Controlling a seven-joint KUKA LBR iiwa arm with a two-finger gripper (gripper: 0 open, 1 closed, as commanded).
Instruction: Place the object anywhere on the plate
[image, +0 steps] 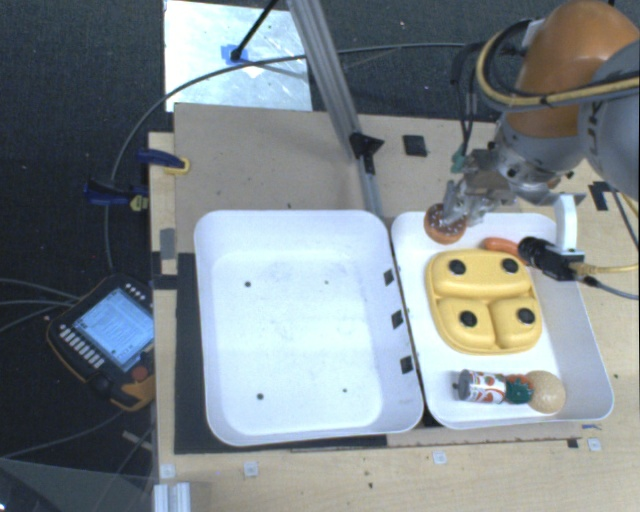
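Over right bin's (590, 370) far left corner: gripper (455, 210) poised directly above small round brown object (443, 226), fingertips touching or nearly so; finger spread impossible to tell. Object just beyond yellow divided plate (485, 300), apart from it.

Surfaces: mostly plastic, table looks like board.
Yellow plate (484, 299) smooth semi-gloss plastic; white bins (290, 235) matt plastic; table (250, 160) dull brown fibreboard.
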